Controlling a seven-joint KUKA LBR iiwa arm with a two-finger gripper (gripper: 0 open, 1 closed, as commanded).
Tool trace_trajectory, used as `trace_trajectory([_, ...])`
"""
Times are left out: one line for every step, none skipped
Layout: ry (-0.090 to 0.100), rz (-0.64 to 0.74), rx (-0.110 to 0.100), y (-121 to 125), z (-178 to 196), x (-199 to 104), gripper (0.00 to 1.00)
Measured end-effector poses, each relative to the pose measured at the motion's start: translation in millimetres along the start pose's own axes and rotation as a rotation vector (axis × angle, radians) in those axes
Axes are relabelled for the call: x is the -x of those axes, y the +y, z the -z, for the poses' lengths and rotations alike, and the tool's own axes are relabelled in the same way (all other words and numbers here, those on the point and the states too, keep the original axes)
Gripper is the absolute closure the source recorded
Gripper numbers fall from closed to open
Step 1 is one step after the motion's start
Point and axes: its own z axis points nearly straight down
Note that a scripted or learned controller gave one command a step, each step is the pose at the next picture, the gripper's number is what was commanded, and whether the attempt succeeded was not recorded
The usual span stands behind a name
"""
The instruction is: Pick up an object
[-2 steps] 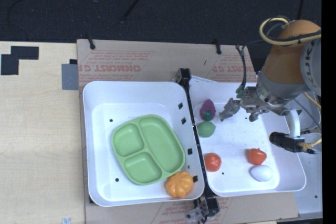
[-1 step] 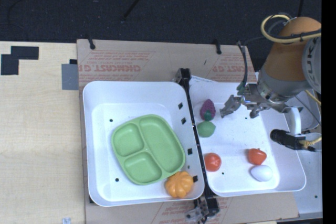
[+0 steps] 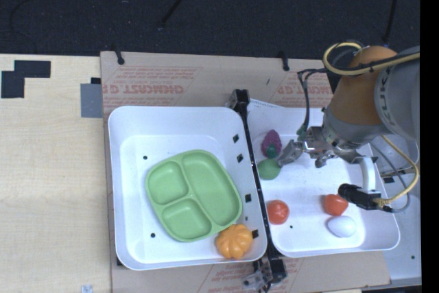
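In the right bin [image 3: 384,240] lie a purple eggplant [image 3: 271,143], a green round piece [image 3: 268,169], a red tomato [image 3: 277,211], a second red piece [image 3: 335,204] and a white egg [image 3: 341,226]. My gripper [image 3: 305,156] hangs low over the upper middle of this bin, just right of the eggplant and the green piece. It stands open, with nothing between its fingers. One fingertip [image 3: 287,154] points toward the green piece and sits close beside it.
The left bin [image 3: 130,147] holds a green divided plate [image 3: 193,195] and an orange pumpkin [image 3: 234,241] at its lower right corner. A black divider [image 3: 250,168] separates the bins. The arm's body and cables [image 3: 370,147] cover the right bin's upper right.
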Motion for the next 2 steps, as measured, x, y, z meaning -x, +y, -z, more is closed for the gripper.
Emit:
trace_trajectory([0.000, -0.001, 0.003, 0, -45, -1, 0.00])
trace_trajectory([0.000, -0.005, 0.005, 0, -32, 0, 1.00])
